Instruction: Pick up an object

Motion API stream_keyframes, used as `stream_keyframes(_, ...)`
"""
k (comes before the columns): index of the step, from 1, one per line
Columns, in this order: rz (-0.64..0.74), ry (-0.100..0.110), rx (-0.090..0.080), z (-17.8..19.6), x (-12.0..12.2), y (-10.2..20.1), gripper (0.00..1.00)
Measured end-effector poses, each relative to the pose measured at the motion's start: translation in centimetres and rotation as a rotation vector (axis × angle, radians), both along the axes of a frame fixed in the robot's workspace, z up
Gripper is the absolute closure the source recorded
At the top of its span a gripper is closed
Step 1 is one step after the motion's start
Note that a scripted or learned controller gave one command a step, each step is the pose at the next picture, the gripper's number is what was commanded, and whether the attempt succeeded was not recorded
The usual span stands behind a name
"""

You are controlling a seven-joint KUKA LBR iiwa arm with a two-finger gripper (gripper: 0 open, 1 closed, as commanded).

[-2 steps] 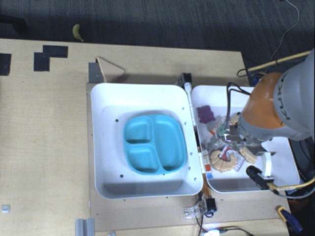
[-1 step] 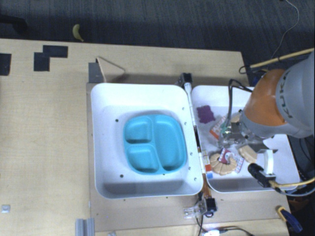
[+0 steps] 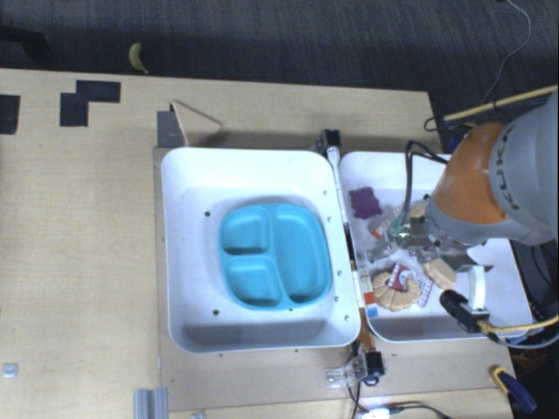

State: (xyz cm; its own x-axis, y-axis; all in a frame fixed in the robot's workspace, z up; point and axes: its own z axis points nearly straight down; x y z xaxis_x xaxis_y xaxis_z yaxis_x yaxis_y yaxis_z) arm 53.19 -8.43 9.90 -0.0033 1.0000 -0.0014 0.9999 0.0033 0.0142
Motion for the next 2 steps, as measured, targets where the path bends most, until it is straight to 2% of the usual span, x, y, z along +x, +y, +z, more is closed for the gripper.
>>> stream_keyframes(1, 0.003, -0.003, 0.0, 1.07, 0.13, 0.07, 1.0)
stream_keyframes(2, 0.002, -0.003, 0.0, 1.07, 0.13, 0.07, 0.0)
